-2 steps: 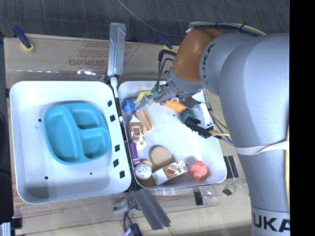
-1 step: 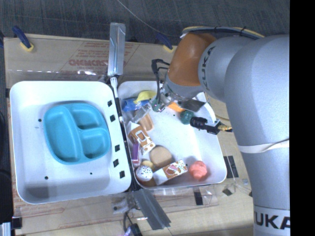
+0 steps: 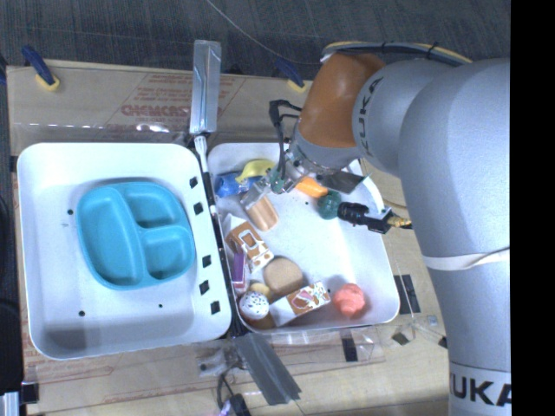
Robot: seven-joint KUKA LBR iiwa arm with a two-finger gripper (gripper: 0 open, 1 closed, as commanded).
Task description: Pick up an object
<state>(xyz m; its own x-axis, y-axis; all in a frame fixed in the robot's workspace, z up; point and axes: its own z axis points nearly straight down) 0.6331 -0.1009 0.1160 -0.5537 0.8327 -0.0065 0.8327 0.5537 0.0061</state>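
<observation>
Here the arm [image 3: 416,128] bends down over the right bin [image 3: 381,271], its tool [image 3: 276,180] low among toys, grip unclear.

A: Both bins look like smooth white plastic, the left bin [image 3: 43,232] and the right bin [image 3: 368,250], with a slight sheen.

B: The blue divided tray [image 3: 134,232] is plastic too, matt rather than shiny.

A: The arm [image 3: 451,163] has a smooth grey painted shell, and its orange band [image 3: 334,102] looks glossy.

B: Under the bins, the surface [image 3: 130,102] reads as brown cardboard, printed and dull. The pink ball [image 3: 350,299] seems soft and matt.
</observation>
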